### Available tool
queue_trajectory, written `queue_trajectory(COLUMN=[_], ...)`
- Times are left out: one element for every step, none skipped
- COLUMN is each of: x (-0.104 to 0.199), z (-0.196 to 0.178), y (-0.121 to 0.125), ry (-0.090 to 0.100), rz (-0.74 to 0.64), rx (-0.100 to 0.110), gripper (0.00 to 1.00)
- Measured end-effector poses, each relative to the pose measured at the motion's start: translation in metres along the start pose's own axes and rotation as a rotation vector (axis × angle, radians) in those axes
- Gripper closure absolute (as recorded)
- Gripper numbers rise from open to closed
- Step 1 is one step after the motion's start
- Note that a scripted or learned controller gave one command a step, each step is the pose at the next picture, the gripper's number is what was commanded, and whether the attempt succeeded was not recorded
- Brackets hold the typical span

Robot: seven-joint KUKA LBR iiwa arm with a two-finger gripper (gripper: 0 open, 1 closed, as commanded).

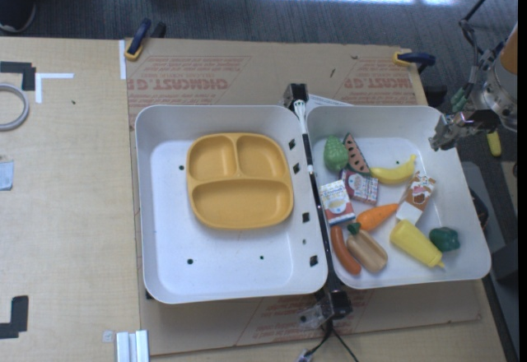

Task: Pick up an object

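- We start at the left of the frame with the left bin, a shallow white tray holding a yellow divided plate that lies flat in its upper middle, three compartments facing up.
- Moving right past the clips where the two bins meet, we reach the right bin, and it is crowded with toy food.
- Along its left side we see a green vegetable at the top, a watermelon slice just beside it, and below them two small cartons and side by side.
- Lower down, a hot dog lies beside a red sausage, with a carrot slanting just above them.
- In the middle right we spot a banana, a small bottle just right of it, then a yellow mustard bottle touching a green pepper near the lower right corner.
- At the right edge of the frame, the gripper hangs over the upper right rim of the right bin, well apart from the banana; nothing shows between its fingers, and we cannot tell how far apart they stand.
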State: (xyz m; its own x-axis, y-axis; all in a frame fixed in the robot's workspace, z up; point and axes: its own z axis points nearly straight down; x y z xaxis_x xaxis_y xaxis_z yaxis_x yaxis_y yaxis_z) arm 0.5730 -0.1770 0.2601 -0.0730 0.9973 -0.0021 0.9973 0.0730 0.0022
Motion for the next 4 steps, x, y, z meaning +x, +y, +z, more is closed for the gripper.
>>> queue_trajectory(x=[-0.003,-0.003,-0.003,-0.051], z=[-0.18,-0.189,-0.198,-0.282], y=[0.027,0.028,0.029,0.076], ry=[0.001,-0.001,-0.004,0.0], rz=[-0.212,-0.215,-0.216,-0.239], rx=[0.003,0.001,0.0,0.0], gripper=[1.0,1.0,1.0,1.0])
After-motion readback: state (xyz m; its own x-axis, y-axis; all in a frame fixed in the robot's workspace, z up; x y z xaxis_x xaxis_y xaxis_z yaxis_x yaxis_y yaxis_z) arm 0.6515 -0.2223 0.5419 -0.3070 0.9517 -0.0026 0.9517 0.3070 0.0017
